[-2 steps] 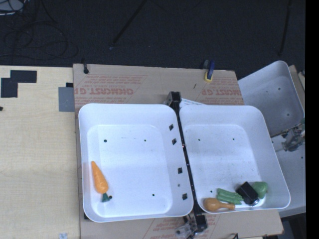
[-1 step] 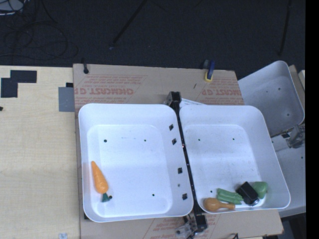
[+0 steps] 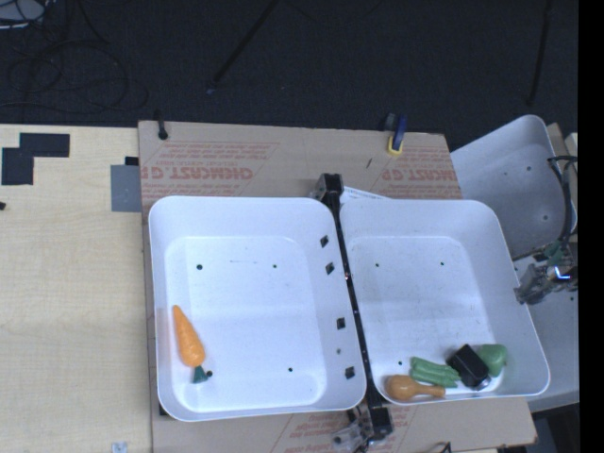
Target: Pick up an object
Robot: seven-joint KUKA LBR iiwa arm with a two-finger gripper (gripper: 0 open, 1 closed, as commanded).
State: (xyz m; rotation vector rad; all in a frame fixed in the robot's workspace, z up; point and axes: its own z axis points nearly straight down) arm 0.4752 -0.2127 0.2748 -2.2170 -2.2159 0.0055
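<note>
Camera view: gripper (image 3: pixel 534 284) at right bin's (image 3: pixel 514 262) outer edge, state unclear; carrot (image 3: pixel 188 338) in left bin (image 3: pixel 160 253).

Right bin (image 3: pixel 415 243) centre open; toys (image 3: pixel 453 371) crowd near edge.

Cardboard sheet (image 3: pixel 283 163) under bins: red print, upside down, reads roughly "GEMCRAFT"; smaller lines beneath illegible

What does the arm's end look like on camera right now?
Little to go on. By the right bin's right rim sits what looks like the gripper: a small, blurred grey metal piece with a blue spot beside it. Thin dark cables loop above it. Any markings are too small to tell.
</note>
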